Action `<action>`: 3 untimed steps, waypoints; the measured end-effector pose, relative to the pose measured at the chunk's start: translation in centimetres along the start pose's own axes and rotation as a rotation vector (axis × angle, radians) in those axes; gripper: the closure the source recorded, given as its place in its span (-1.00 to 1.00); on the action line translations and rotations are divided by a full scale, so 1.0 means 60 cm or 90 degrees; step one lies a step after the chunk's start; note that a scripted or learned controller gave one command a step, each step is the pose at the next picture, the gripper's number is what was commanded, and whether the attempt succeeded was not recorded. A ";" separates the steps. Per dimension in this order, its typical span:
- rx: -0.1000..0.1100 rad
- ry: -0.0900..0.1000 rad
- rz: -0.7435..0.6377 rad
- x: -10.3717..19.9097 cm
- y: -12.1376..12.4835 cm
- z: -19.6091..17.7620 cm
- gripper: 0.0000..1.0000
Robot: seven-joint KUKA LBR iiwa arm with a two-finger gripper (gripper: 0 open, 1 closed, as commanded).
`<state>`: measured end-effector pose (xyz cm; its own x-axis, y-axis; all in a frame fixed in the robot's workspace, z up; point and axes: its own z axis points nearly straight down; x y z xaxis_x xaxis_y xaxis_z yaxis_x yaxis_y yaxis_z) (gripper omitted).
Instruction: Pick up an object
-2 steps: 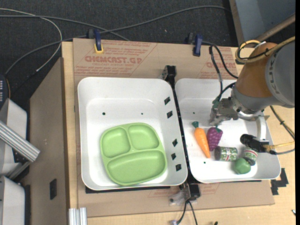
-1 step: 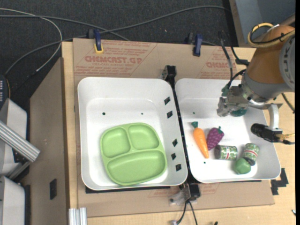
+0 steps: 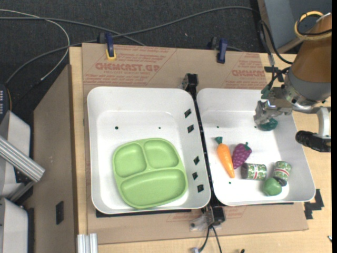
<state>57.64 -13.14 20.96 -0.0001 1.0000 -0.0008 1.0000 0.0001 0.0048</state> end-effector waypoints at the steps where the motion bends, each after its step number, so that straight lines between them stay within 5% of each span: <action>1: 0.000 0.000 -0.001 0.001 0.002 -0.060 1.00; 3: 0.003 0.002 -0.004 0.176 0.029 -0.029 1.00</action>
<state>59.37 -2.59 22.71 -0.0068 1.0000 0.0020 1.0000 0.0068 -0.0002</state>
